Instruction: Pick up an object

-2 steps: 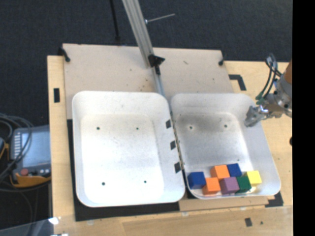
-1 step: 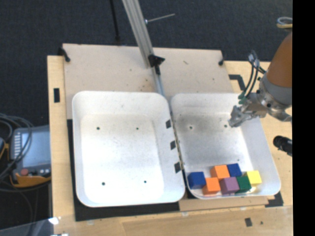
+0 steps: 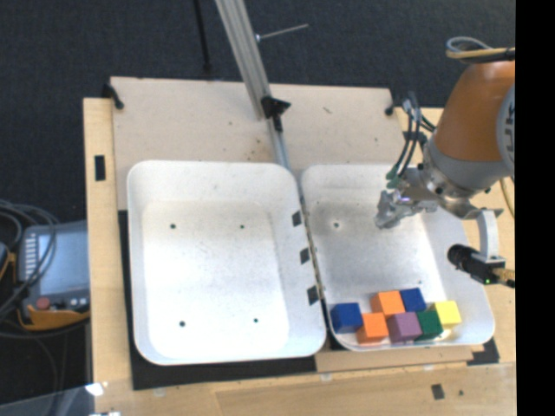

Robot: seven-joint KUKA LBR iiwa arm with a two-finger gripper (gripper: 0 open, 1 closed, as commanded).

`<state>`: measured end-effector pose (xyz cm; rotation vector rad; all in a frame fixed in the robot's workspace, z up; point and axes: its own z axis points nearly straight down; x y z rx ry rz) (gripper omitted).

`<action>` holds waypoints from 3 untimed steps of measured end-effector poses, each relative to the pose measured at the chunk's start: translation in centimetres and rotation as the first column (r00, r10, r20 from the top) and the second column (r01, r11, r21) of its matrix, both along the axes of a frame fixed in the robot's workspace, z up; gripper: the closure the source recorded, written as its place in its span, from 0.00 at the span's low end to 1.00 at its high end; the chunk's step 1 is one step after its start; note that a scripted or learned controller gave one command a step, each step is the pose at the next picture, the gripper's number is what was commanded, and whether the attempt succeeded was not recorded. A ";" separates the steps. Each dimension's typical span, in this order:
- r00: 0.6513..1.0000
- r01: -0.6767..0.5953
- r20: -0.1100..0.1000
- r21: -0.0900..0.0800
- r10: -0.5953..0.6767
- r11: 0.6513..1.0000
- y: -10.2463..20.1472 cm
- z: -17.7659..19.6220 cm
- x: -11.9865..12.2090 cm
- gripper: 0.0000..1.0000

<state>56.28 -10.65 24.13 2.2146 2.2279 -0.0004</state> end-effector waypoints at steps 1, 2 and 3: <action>1.000 -0.003 0.003 0.003 0.003 1.000 5.5 1.0 0.0 1.00; 1.000 0.000 -0.001 0.000 0.000 1.000 10.3 -0.4 -0.2 1.00; 1.000 0.000 -0.003 0.001 0.000 1.000 15.6 -1.4 -0.6 1.00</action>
